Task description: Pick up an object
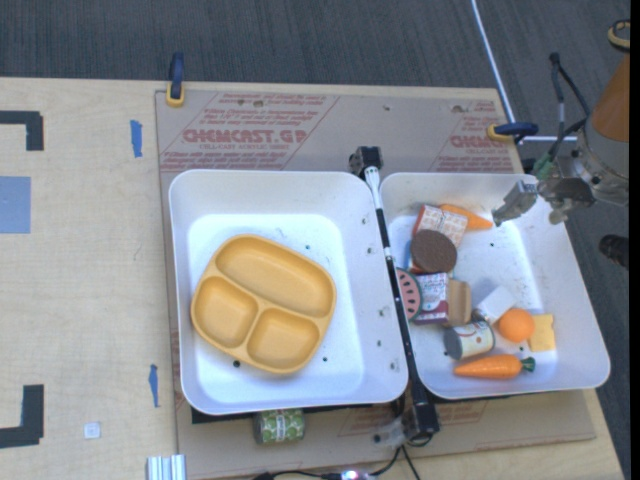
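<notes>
Two bins: both are sitting side by side on the bench, the left bin (190, 193) and the right bin (580, 358), their inner rims touching along a black bar.
Bench surroundings: a blue clamp (176, 76) is gripping the board's far-left corner; a green can (280, 426) is lying just in front of the left bin's near edge.
Left bin contents: a yellow divided plate (263, 302) is lying flat in it, three compartments facing up.
Right bin contents, left to right: a watermelon slice (407, 294) is leaning at the left wall; a brown round disc (434, 251) is resting against a red-and-white packet (441, 221); a small tin (470, 341) is lying near the front; an orange carrot (489, 368) is lying along the near wall; an orange ball (516, 325) is sitting just beside a yellow block (542, 333).
In the way: the toys are crowding one another in the bin's left and front parts.
Gripper (522, 200): it is hovering over the right bin's far edge, near the packet and a second carrot (470, 216).
Fingers: whether they are spread or pressed together cannot be told; nothing is showing between them.
</notes>
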`<action>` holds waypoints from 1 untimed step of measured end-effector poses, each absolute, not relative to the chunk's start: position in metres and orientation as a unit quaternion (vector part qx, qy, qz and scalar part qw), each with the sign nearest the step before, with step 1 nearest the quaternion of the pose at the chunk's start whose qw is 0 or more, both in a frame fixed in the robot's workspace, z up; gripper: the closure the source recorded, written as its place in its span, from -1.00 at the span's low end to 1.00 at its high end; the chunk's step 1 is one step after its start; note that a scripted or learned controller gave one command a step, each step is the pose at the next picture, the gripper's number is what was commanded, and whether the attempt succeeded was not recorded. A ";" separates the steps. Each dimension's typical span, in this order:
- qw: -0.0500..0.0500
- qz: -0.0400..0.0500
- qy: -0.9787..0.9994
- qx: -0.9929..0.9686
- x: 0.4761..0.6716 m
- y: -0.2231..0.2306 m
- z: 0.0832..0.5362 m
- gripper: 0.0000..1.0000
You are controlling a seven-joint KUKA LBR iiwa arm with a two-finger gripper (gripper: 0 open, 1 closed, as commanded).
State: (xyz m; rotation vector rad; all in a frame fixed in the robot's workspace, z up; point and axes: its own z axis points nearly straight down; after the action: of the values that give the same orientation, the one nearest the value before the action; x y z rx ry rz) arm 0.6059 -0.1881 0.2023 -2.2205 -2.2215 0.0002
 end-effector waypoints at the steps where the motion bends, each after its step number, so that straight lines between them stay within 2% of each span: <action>1: -0.002 -0.001 -0.708 -0.707 0.610 -0.161 0.086 -1.00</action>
State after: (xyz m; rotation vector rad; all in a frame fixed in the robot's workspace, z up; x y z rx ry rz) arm 0.6104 -0.1613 0.0860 -2.2223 -2.2249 -0.0031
